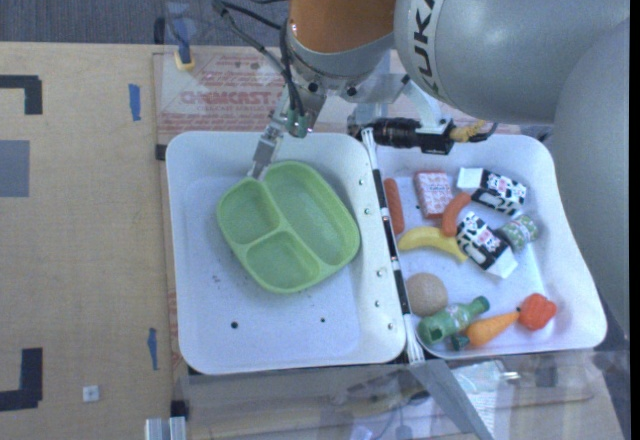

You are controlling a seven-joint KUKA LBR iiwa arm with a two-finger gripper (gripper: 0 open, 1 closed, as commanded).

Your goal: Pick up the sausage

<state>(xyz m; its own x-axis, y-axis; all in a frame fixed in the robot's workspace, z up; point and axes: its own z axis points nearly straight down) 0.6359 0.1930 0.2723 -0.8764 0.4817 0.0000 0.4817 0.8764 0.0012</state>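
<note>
Two shallow white bins sit side by side on the bench [80,228]. The left bin [200,328] holds a green divided plate [288,225] with three compartments, lying a little toward the bin's far side. The right bin [570,268] carries the small goods: the sausage [394,205], a slim reddish-orange piece, lies along the bin's left wall near the far end, just beside a small red-and-white packet [435,192]. A banana [432,242] lies near the sausage's near end, with an orange piece [456,211] just above it. Two black-and-white cow-patterned cartons [486,218] sit further right, with a small greenish can [520,229] beside them. At the near side are a brownish round item [427,292], a green bottle [452,321], a carrot [490,328] and a red-orange piece [538,311]. The grey arm [500,28] with its orange band reaches over the far edge of the bins. The jaws [264,154] hang over the left bin, just above the far corner of the plate, well apart from the sausage; whether they are open or closed cannot be told, and nothing is seen between them.
</note>
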